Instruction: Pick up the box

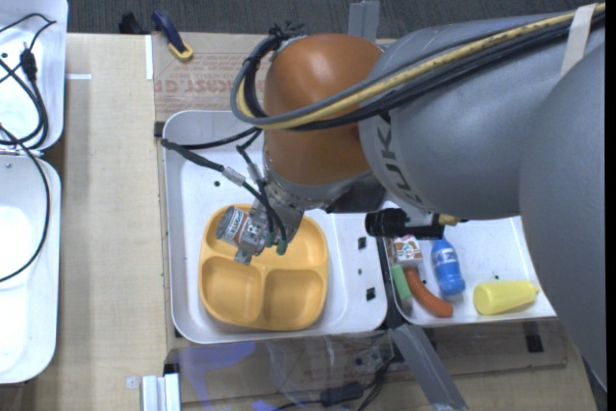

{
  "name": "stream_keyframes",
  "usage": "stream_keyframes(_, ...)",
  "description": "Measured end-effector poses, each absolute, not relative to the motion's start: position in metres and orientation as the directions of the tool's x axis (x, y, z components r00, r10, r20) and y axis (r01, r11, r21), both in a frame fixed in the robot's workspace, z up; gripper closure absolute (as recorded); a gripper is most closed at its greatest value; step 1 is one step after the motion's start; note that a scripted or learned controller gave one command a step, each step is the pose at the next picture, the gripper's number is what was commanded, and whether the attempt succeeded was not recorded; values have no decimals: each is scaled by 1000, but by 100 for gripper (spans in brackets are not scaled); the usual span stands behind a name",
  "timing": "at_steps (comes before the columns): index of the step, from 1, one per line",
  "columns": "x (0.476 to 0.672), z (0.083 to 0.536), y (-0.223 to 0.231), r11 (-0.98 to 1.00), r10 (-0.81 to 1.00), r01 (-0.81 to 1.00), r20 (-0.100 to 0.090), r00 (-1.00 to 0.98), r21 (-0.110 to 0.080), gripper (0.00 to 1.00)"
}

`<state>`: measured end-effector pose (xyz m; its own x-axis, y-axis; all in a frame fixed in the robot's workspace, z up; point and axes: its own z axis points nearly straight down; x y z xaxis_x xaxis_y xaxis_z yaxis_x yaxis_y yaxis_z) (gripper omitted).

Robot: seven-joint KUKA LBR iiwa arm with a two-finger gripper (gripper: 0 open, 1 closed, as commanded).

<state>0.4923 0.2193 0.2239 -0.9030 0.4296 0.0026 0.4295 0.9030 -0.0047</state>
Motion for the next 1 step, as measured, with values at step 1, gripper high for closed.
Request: stream_keyframes(1, 490, 248, 224, 930, -369, -369, 2, -930, 0, 100)
